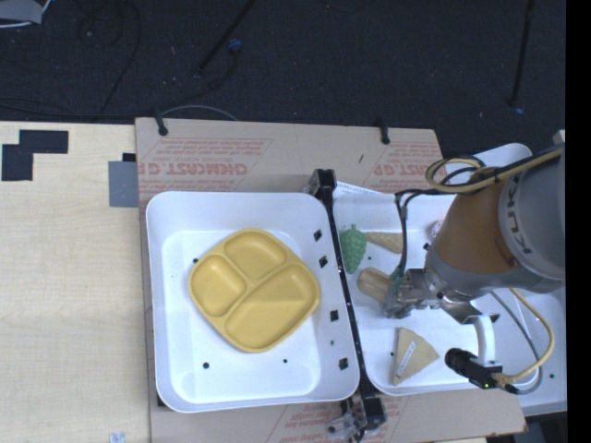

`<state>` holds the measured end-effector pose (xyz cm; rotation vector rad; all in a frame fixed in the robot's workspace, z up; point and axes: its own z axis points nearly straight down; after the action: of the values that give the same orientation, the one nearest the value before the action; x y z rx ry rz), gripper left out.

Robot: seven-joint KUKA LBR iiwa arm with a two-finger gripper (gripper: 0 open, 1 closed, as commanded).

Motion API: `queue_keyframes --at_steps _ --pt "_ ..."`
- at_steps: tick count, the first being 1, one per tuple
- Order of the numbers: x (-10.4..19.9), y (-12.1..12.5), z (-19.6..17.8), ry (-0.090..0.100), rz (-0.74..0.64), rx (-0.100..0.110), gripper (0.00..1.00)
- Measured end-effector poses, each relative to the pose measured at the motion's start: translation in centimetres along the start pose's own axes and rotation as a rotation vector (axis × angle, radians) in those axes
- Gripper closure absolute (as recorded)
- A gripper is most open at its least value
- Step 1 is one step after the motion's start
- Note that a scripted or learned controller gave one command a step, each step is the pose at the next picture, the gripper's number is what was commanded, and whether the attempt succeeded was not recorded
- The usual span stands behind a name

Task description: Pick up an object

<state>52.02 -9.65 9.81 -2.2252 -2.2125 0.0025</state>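
Left bin (175, 247) holds a yellow divided plate (255, 289), lying flat. Right bin (434, 212): green toy (353, 245) by the divider, tan cylinder (372, 284) just below it, tan wedge (411, 352) toward the front. Gripper (403, 300) sits low over the cylinder's right end; can't tell whether it's grasping anything.

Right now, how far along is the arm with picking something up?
Nothing looks lifted yet. The yellow divided plate lies flat in the left bin. In the right bin, the green piece and the tan wedge rest on the floor. The hand is low beside a tan cylinder; the grasp and lift remain.
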Motion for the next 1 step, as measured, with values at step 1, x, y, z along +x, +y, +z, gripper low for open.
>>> queue_keyframes --at_steps 1 --pt "-0.96 0.00 -4.61 -0.001 -0.001 -0.003 1.00"
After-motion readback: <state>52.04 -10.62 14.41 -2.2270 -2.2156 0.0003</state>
